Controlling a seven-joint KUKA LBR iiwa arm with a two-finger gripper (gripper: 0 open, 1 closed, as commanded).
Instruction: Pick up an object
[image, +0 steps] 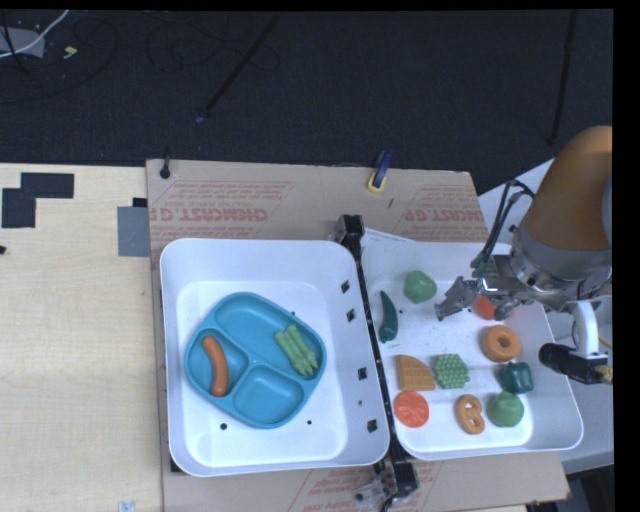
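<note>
My gripper (462, 298) hangs over the upper middle of the right bin (565, 425), reaching in from the right. A small red-orange item (487, 308) lies just under and beside it, partly hidden by the gripper body. A light green round piece (419, 287) sits to its left, and a dark green curved vegetable (387, 315) lies by the bin's left wall. Below the gripper are a glazed donut (499, 344), a green waffle-like piece (451, 371) and an orange bread slice (413, 372).
Along the right bin's front lie a red tomato (411, 408), a pretzel (468, 413), a green apple (506, 409) and a dark green cup (517, 377). The left bin (185, 430) holds a blue divided plate (262, 400) with a sausage (215, 364) and green beans (297, 347).
</note>
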